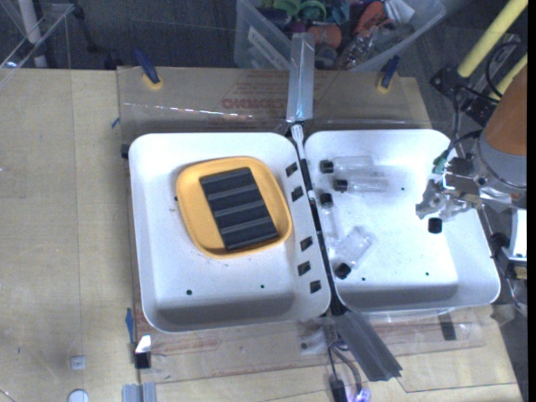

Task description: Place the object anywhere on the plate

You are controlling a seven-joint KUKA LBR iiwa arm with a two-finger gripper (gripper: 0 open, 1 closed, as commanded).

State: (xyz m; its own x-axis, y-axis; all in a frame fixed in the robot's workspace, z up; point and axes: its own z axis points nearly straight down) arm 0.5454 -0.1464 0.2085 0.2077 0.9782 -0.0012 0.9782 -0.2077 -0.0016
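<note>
You see two white bins side by side. In the left bin (159, 283) a yellow plate (191, 216) carries a dark ribbed block (239, 209). In the right bin (435, 279) two clear bottles with black caps lie apart, one (356, 176) near the back, one (350, 248) toward the front. The gripper (437, 203) hangs over that bin's right side.

A robotics lab, by the look of it — a pale plywood bench (50, 224) carries two shallow white plastic bins (167, 304) set side by side w/ a clear divider strip (300, 78) between them. A grey robot arm w/ an orange band (511, 128) reaches in from the right. Behind sits a clear plastic tub of mixed coloured objects (335, 11); loose black cables (469, 99) hang nearby — test-rig clutter, not a home.
</note>
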